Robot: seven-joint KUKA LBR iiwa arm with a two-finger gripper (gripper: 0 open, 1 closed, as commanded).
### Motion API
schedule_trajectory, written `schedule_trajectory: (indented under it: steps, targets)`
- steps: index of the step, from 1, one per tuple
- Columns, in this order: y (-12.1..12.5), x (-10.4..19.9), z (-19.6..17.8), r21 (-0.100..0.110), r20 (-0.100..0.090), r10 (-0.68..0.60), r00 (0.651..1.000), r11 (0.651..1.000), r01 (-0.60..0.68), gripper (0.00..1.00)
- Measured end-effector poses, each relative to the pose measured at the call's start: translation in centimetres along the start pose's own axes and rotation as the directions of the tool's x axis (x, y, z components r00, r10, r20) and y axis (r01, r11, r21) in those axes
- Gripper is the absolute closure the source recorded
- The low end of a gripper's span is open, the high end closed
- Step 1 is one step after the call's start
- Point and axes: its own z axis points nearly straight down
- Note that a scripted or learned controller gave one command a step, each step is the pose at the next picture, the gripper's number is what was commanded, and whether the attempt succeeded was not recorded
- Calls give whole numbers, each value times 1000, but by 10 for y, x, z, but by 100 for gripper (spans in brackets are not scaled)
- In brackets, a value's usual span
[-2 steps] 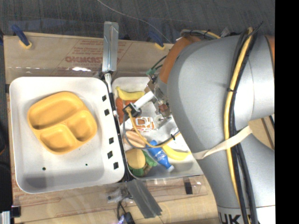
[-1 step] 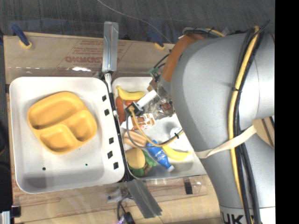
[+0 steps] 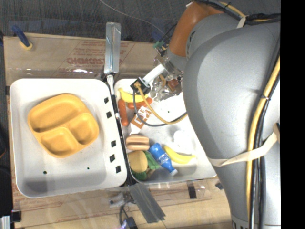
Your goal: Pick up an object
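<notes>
Grey arm [image 3: 233, 104] bulks over right bin [image 3: 190, 173], orange band [image 3: 183, 27] above wrist. Gripper [image 3: 159, 87] low at that bin's far end; finger spacing cannot be told. Just beside gripper: yellow banana [image 3: 126, 97], red sausage [image 3: 123, 112], orange-white carton [image 3: 141, 117]. Toward near end of right bin: hot dog [image 3: 137, 141], burger [image 3: 138, 161], blue bottle [image 3: 161, 158], second banana [image 3: 180, 156]. Left of right bin: left bin [image 3: 28, 175] holding yellow divided tray [image 3: 63, 124].

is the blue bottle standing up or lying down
Lying down. The blue bottle rests on its side in the right bin, white cap pointing toward the bin's near edge, beside a banana.
</notes>
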Motion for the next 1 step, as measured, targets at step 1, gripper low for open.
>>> schedule_trajectory:
  steps: [1]
  targets:
    - [-29, -19, 4, 7, 6, -401, 916, 916, 401, 100]
